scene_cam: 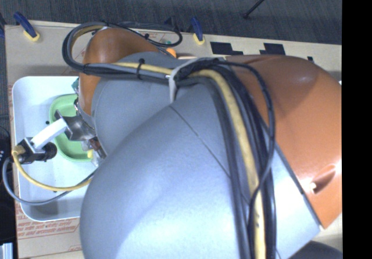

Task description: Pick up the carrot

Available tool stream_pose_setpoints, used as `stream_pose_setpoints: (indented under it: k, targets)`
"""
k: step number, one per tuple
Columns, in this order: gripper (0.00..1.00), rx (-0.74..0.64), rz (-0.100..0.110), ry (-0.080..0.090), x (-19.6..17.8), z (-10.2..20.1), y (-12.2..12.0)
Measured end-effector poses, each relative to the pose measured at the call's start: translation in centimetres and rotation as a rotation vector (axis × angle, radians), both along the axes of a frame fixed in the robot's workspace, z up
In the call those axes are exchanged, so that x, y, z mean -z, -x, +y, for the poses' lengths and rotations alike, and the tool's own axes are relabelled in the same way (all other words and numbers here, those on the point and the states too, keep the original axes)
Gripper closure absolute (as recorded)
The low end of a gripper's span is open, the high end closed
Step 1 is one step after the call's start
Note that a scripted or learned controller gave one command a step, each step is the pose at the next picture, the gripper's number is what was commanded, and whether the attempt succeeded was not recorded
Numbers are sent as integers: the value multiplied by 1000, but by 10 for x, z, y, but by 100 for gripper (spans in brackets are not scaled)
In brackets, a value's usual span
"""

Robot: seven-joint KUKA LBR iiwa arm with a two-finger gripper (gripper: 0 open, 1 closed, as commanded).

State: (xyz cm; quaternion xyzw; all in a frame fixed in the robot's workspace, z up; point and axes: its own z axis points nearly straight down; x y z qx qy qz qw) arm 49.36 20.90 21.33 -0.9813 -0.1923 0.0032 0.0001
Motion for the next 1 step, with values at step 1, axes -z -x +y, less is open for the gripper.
stream_pose_setpoints:
  k: [1]
  targets:
    - [100, -371, -3, -13, 22, -67, -10]
